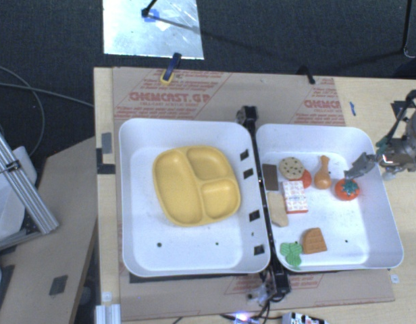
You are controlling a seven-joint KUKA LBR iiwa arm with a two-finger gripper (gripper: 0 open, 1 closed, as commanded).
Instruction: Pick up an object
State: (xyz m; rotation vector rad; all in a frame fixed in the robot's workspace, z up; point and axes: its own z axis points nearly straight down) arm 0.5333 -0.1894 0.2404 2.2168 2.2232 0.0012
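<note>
The pincer (pixel 362 165) is hovering at the right bin's (pixel 377 245) right rim, and whether it is spread or pressed together cannot be told. Just below it a tomato (pixel 347 190) is lying, apart from it. Farther left a pear (pixel 322 174), cookie (pixel 290 167) and red-white box (pixel 294 196) are sitting. Well to its left, a yellow tray (pixel 194 184) is resting in the left bin (pixel 137 181).
</note>
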